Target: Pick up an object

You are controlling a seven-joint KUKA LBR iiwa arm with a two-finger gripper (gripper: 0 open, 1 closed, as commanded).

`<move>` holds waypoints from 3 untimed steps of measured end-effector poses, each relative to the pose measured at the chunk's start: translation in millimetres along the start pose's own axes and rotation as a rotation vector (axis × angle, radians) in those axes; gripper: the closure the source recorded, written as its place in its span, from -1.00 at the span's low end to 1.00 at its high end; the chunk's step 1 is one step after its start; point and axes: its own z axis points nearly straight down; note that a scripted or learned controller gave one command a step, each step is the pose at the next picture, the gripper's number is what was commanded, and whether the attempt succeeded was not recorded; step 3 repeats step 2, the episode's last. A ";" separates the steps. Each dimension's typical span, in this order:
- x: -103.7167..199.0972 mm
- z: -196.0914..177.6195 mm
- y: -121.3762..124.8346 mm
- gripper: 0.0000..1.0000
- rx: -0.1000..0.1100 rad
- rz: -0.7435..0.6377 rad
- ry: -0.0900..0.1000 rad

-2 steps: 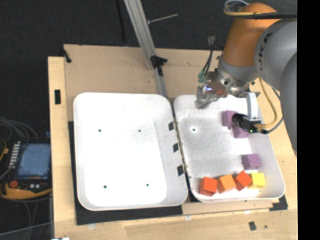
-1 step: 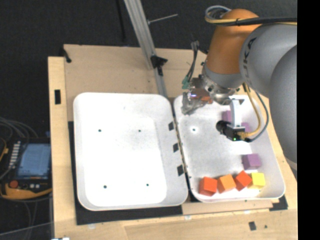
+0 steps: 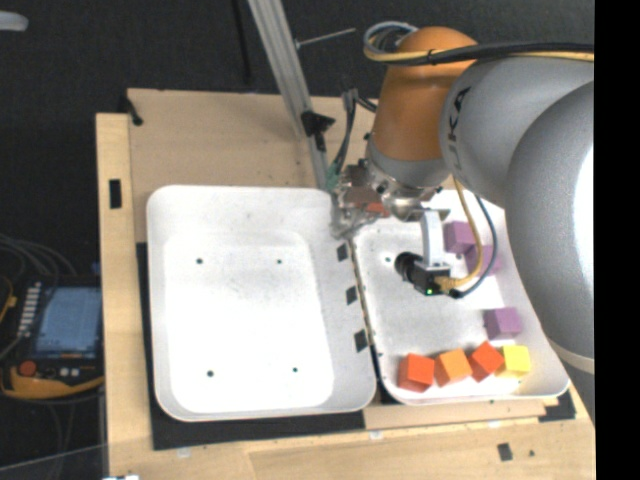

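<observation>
blocks, orange (image 3: 416,371) through yellow (image 3: 516,358), line the near edge of the right bin (image 3: 392,318); two purple blocks (image 3: 503,321) sit behind them. gripper (image 3: 352,206) hangs over that bin's far left corner, grip state not discernible.

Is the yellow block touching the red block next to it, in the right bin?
Touching. The camera view shows the yellow block pressed against the red block, with no white floor between them.

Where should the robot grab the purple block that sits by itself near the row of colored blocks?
Probably from straight above, jaws closing on two opposite flat sides of the purple block. It sits alone on the right bin's floor, with bare white around it on the left and front, so there looks to be room. The bin's right side is behind the arm, so I can't judge space there.
</observation>
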 end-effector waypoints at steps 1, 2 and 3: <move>59.0 -19.7 -9.8 1.00 -0.005 -0.002 0.001; 54.8 -18.5 -9.7 -1.00 -0.003 0.005 -0.001; 54.8 -18.5 -9.7 -1.00 -0.003 0.005 -0.001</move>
